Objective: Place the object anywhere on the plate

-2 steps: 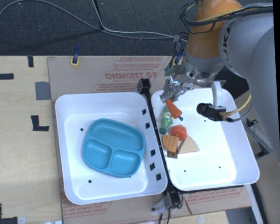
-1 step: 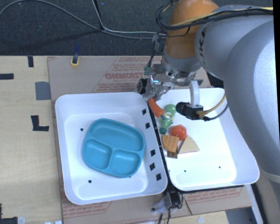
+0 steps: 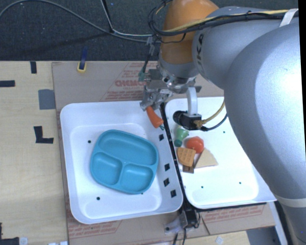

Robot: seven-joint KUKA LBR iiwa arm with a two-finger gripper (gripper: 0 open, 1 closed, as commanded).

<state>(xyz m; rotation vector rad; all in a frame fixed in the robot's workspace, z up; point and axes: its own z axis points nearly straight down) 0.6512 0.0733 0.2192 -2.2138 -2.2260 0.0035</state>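
The gripper (image 3: 153, 105) seems to pinch an orange carrot (image 3: 155, 117) above the bins' divider; next, carry it left over the blue plate (image 3: 124, 161).

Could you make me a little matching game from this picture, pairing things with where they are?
Things:
1. blue plate
2. orange carrot-like piece
3. red tomato-like piece
4. yellow clip

Places:
A. in the right bin
B. on the cardboard beyond the bins
C. in the left bin
D. just under the end effector

Pairs: 1-C, 2-D, 3-A, 4-B
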